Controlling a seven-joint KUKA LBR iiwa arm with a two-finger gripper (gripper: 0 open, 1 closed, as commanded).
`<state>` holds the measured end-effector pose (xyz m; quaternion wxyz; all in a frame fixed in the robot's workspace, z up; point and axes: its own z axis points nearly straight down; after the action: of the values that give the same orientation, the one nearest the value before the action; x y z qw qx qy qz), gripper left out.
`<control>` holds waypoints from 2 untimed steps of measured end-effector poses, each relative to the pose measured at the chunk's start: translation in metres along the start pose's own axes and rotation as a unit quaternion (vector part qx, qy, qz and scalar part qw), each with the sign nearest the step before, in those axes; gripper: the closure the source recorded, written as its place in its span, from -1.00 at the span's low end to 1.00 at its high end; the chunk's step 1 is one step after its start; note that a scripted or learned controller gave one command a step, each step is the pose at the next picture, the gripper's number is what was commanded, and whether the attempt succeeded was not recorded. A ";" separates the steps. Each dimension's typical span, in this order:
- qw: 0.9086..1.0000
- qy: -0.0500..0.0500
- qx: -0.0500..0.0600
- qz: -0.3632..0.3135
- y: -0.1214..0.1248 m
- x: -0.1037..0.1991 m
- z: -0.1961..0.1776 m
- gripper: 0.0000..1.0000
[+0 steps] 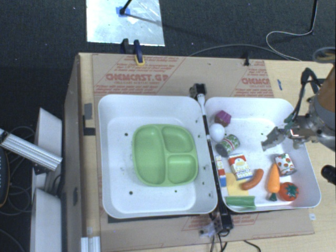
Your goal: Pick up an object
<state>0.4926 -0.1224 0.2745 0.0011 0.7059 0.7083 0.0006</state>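
The right bin (252, 102) holds several toy foods. A purple block (223, 117), a white ball (217, 132) and a small can (228, 143) lie near its left wall. Toward the front lie a red and white carton (240, 166), a sausage (252, 179), a carrot (273, 178), a tomato (288, 191) and a green piece (240, 200). A red box with white spots (285, 164) sits at the right. My gripper (272, 139) hangs over the bin's right middle, just above and left of the spotted box, with nothing visibly in it.
The left bin (152, 102) carries a green divided plate (165, 155). A black rail (207, 140) runs between the two bins. Small yellow and white pieces (221, 173) lie against the right bin's left wall. Cables trail over the bench at the back right (286, 35).
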 end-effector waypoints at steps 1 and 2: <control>1.000 0.000 0.002 0.001 0.043 -0.040 0.097 -1.00; 1.000 0.000 0.001 0.000 0.089 -0.006 0.191 -1.00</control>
<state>0.5826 -0.1280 0.0840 0.0003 0.7059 0.7083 0.0005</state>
